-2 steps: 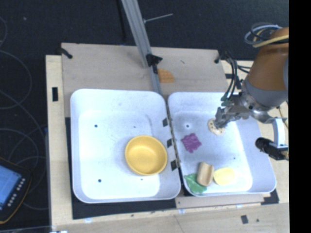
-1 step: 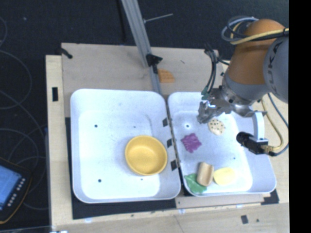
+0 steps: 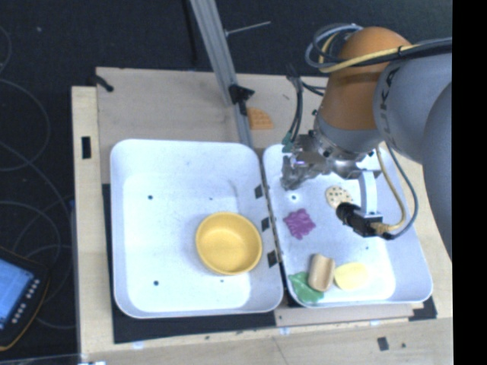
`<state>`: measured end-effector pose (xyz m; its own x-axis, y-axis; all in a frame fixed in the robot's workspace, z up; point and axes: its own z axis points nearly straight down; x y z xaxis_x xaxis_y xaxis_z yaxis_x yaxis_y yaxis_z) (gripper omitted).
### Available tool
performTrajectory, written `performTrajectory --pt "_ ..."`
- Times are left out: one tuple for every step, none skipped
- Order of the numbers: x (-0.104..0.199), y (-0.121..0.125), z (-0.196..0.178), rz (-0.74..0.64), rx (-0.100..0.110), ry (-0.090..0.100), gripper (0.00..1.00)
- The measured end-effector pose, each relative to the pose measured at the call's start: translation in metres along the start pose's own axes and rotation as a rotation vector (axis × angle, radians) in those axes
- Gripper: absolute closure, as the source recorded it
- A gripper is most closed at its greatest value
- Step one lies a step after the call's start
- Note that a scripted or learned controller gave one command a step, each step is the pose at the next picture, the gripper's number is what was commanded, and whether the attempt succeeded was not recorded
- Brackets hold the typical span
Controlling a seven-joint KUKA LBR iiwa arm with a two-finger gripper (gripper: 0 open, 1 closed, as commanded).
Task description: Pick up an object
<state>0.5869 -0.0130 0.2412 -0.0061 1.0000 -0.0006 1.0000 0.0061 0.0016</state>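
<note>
My gripper [image 3: 292, 175] hangs over the back left part of the right bin [image 3: 403, 261], just above the bin floor. A purple knobbly object [image 3: 299, 223] lies a little in front of it. A tan cylinder [image 3: 320, 271] rests on a green piece [image 3: 303, 287] at the bin's front, with a yellow lump [image 3: 351, 276] beside it. A small speckled cookie-like piece [image 3: 335, 196] lies to the right of the gripper. A yellow bowl [image 3: 227, 242] sits in the left bin [image 3: 137, 204].
A grey metal post [image 3: 217, 52] slants up from between the bins. A small orange item [image 3: 259, 119] lies on the bench behind the bins. A black cable connector [image 3: 358, 219] hangs over the right bin's middle.
</note>
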Motion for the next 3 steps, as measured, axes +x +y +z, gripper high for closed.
performTrajectory --pt "0.045 0.007 -0.005 -0.001 0.000 0.002 1.00" --pt "0.099 0.018 -0.011 -0.002 0.000 0.003 1.00" --pt "0.095 0.018 -0.011 0.002 0.002 -0.001 0.00"
